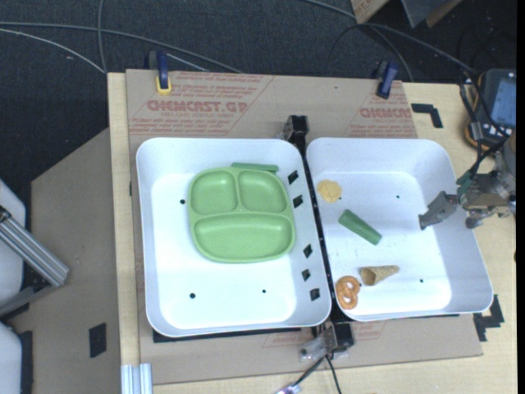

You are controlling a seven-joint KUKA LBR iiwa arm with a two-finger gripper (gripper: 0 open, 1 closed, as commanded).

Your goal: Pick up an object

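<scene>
Four small objects lie in the right bin (459, 245), and none has been lifted, so the task looks barely begun. A green block (360, 226) rests near the bin's middle; a yellowish round piece (330, 191) sits farther back by the divider; a cone-shaped piece (378, 275) and a pretzel (348, 290) lie close together at the near left corner. The gripper (435, 213) hangs over the bin's right side, well apart from all four. Whether the claw is open or closed I cannot tell from this angle, and nothing shows in it. The left bin (164, 253) holds a green divided plate (241, 215). By my judgement everything remains: reaching an object, closing on it, and lifting it.
</scene>
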